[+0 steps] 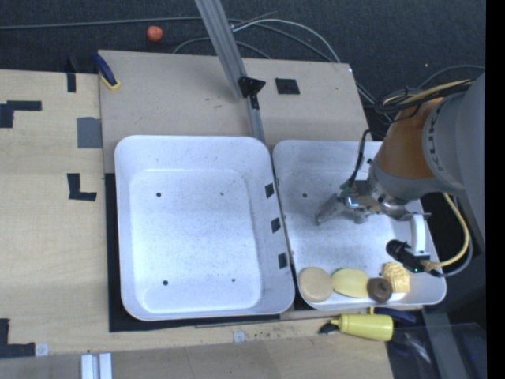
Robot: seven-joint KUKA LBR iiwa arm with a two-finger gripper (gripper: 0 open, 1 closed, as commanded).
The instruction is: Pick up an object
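Observation:
Along the near edge of the right bin point(316, 164) lie a tan round disc point(316, 284), a pale yellow oval piece point(349, 282), a small brown ring point(379, 290) and a yellow-orange block point(397, 278). My gripper point(333, 204) hangs over the bare middle of that bin, well behind these objects, and touches none of them. It is open with nothing between its fingers. The grey wrist and orange band point(406, 152) reach in from the right.
The left bin point(189, 227) sits beside the right one. A yellow tool with a black tip point(364, 326) lies on the bench just in front of the right bin. A grey slanted pole point(225, 42) rises behind the bins. Cables point(454, 247) hang by the arm.

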